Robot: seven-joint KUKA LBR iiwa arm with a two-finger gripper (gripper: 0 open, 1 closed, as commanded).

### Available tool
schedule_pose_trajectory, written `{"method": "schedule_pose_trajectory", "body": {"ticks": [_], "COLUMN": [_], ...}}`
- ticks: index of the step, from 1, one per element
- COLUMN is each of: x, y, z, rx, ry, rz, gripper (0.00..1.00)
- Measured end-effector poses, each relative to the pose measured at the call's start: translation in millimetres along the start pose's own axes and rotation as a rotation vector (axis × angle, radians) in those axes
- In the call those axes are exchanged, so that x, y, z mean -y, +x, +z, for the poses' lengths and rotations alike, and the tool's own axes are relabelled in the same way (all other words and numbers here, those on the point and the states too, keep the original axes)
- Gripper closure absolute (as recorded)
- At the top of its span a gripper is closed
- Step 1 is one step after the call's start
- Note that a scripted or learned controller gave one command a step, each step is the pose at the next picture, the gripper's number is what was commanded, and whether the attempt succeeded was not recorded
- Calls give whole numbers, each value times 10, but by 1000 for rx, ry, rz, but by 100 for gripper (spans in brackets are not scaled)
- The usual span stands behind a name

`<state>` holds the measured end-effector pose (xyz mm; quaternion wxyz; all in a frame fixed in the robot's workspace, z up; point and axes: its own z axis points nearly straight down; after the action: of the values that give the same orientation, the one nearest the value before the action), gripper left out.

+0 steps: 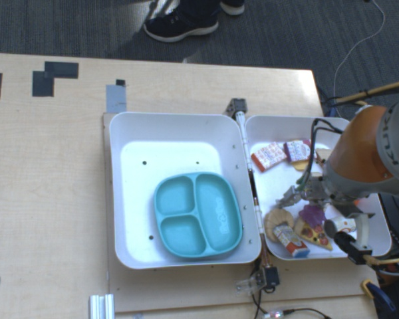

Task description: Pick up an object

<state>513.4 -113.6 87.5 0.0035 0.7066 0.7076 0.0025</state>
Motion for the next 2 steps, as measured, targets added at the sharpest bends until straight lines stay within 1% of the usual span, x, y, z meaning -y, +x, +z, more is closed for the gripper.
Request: {"method": "schedule_pose_trajectory", "body": {"ticks": [1,2], "x": [-23,-22], "y": [3,3], "z": [-114,-113], "rx": [0,0], "ry": [-5,-5], "rz": [-2,-2], "gripper": [100,0]}}
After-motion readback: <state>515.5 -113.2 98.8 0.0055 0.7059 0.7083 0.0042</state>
